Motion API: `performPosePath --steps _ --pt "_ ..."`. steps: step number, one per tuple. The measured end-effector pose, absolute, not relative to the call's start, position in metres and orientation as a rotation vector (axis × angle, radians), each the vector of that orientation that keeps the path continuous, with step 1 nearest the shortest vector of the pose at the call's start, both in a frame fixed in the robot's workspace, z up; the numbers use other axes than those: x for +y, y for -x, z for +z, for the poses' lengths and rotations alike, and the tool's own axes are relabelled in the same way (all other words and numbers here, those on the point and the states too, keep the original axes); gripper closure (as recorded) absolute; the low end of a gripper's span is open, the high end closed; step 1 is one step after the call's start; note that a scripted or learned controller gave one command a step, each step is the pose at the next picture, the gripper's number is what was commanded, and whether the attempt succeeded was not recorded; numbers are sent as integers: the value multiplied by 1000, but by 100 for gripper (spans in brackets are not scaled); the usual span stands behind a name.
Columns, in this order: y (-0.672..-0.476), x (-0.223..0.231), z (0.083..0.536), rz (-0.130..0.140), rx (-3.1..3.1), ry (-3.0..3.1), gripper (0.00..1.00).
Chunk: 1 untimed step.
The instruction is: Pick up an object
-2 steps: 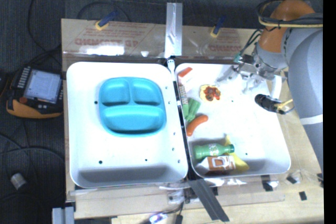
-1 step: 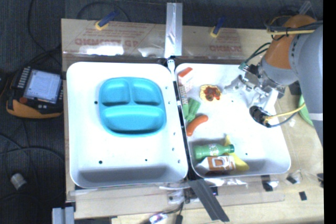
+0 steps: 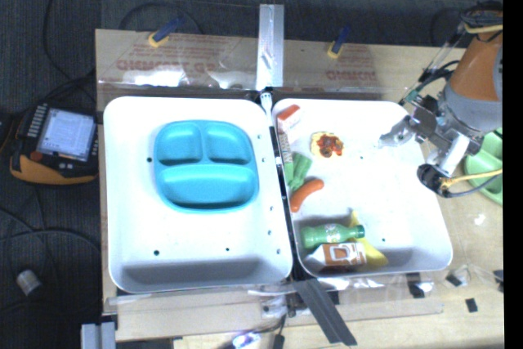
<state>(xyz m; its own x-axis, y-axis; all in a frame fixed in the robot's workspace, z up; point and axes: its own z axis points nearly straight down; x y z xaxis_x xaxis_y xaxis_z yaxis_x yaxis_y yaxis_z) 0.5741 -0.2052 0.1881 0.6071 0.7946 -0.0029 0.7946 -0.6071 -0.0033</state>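
With nothing between its spread fingers, your gripper (image 3: 398,132) hovers at the right bin's (image 3: 384,200) far right edge, so steer it toward the green bottle (image 3: 330,234) lying near the front wall, approaching squarely across its body.

right bin (image 3: 425,245) centre bare, objects (image 3: 331,234) left

Wooden surface (image 3: 392,61) carries two white bins side by side: left bin (image 3: 131,200), right bin (image 3: 409,200). Clear plastic sheet (image 3: 196,61) lies along its far edge, held by two clips.
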Motion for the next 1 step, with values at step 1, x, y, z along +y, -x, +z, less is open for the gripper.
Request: performPosePath --steps 1 --pt "-602 -139 114 7 -1369 2826 0"
